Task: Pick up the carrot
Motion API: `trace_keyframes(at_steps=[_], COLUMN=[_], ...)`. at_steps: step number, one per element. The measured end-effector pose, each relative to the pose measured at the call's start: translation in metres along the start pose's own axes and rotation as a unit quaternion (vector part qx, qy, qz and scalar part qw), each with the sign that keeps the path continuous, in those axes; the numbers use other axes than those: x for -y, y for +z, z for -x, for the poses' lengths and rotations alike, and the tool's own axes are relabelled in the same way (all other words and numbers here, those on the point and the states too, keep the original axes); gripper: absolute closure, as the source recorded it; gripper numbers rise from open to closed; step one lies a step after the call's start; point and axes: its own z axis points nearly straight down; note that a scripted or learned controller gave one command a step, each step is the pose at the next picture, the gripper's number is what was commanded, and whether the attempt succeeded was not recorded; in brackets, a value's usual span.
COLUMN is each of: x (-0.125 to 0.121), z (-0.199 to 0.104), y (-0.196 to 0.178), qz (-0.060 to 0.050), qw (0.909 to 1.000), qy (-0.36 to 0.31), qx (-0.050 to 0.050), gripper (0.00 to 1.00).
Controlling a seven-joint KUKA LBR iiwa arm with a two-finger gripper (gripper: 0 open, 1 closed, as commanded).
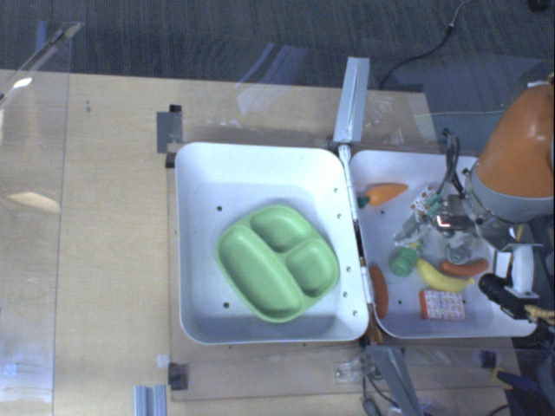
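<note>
The carrot (385, 193) lies in the right bin (395, 323), up at about eleven o'clock of that bin, close to the divider between the two bins; its green tip points toward nine o'clock and its orange body toward three o'clock. Nothing touches it. The arm (520, 159) reaches in from three o'clock, and the gripper (438, 224) hangs over the middle of the right bin, at about four o'clock from the carrot and apart from it. Whether its fingers are spread or pressed together I cannot tell; the metal parts blur together there. Just below the gripper sit a small green round item (403, 262), a yellow banana (438, 275) and a reddish piece (464, 268) beside the banana. A red sausage-like item (378, 289) lies along the bin's nine o'clock wall, and a red-and-white packet (442, 303) rests toward six o'clock. The left bin (199, 232) holds a green divided plate (277, 261)
</note>
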Motion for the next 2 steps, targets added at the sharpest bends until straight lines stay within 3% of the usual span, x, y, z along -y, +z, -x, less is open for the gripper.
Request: trace_keyframes(at_steps=[1, 2], x=[-0.06, -0.105], z=[0.056, 0.042], y=[-0.05, 0.057], qz=[0.003, 0.0], qw=[0.9934, 0.9965], qy=[-0.114, -0.084], qx=[0.001, 0.0], gripper=[0.0, 0.0])
